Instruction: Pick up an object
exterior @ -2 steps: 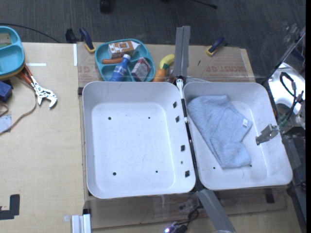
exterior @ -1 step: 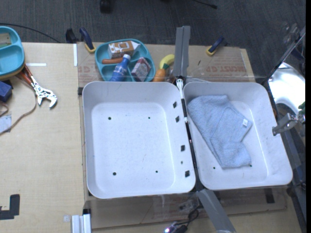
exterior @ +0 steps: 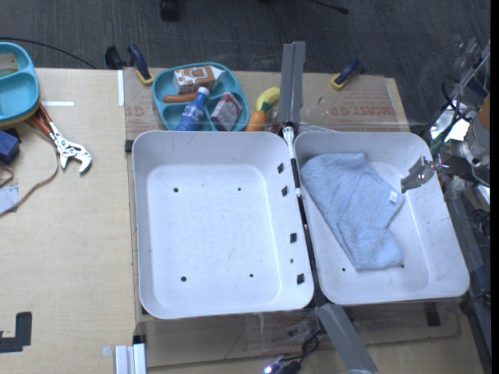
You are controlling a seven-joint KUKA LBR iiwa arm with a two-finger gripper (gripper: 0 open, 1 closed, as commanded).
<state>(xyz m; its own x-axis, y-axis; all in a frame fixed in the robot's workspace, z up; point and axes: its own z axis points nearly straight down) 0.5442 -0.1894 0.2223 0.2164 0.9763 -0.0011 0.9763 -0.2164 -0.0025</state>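
Rightward, towel (exterior: 355, 207) against bin (exterior: 437, 283) wall.

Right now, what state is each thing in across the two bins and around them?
Light blue cloth towel: crumpled, lying in the right white bin.
Gripper: hovering at the towel's right edge, holding nothing.
Blue divided tray: filled with small items.
Silver wrench: lying flat.

Left bin (exterior: 156, 209) wide open, free access from above. Right bin (exterior: 444, 263): grey towel (exterior: 351, 209) covers left half, bare floor along right side.
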